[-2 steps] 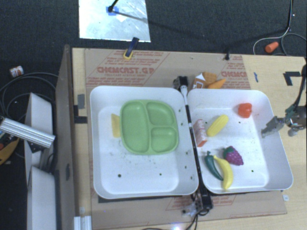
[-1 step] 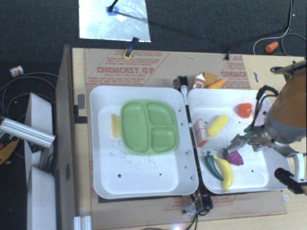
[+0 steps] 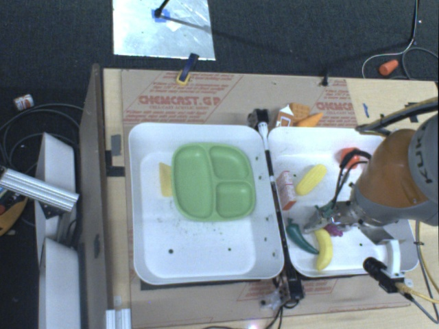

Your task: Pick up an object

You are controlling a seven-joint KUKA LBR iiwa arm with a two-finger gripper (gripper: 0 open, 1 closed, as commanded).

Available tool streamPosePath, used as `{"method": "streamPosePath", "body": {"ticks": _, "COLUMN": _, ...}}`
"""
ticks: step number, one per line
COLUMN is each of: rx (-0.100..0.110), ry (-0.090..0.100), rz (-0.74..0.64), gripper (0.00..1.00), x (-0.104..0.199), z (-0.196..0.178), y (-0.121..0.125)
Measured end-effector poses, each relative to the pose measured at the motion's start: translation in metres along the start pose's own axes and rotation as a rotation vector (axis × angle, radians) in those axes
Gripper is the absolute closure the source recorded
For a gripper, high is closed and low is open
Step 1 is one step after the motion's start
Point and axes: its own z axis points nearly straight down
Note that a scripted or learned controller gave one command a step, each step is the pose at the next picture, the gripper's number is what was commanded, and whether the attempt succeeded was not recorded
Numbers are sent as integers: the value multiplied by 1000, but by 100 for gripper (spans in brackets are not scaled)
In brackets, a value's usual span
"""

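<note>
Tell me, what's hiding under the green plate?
A yellow thing pokes out at the left edge of the green plate, in the left bin. The plate covers the rest of it.

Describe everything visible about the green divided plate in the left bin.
The green divided plate is a pale green, matte tray that looks like plastic, roughly square with rounded corners. Raised ridges split it into three compartments: one large on the left, two smaller on the right. It lies flat, right side up, slightly rotated, in the upper middle of the left bin. Its compartments hold nothing. A flat yellow piece pokes out from under its left edge. The hand is away in the other bin.
</note>
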Motion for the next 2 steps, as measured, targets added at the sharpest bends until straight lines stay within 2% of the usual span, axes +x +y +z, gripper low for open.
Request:
{"method": "streamPosePath", "body": {"ticks": 1, "rx": -1, "ry": 2, "rz": -2, "gripper": 100, "x": 0, "z": -15, "y": 1}}
{"method": "streamPosePath", "body": {"ticks": 2, "rx": -10, "ry": 1, "rz": -12, "gripper": 100, "x": 60, "z": -109, "y": 45}}
